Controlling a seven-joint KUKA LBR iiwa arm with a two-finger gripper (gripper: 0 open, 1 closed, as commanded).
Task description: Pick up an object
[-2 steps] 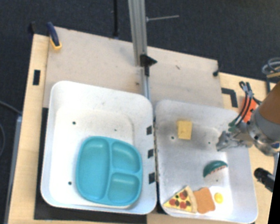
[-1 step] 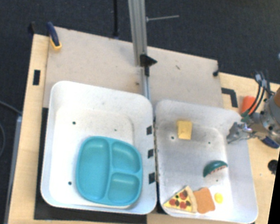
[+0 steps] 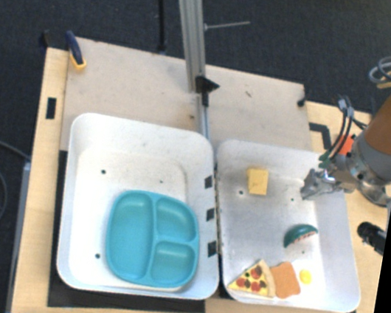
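The right bin holds a tan cube near its back, a dark green half-round piece at mid right, and a pizza slice, an orange piece and a small yellow piece along its front edge. My gripper hangs over the bin's back right part, to the right of the tan cube and above the green piece. Nothing shows between its fingers.
A teal divided plate lies in the left bin. A grey metal post rises behind the bins. Cables and the arm's orange band crowd the right side. A blue and yellow tool lies at the bench's back left.
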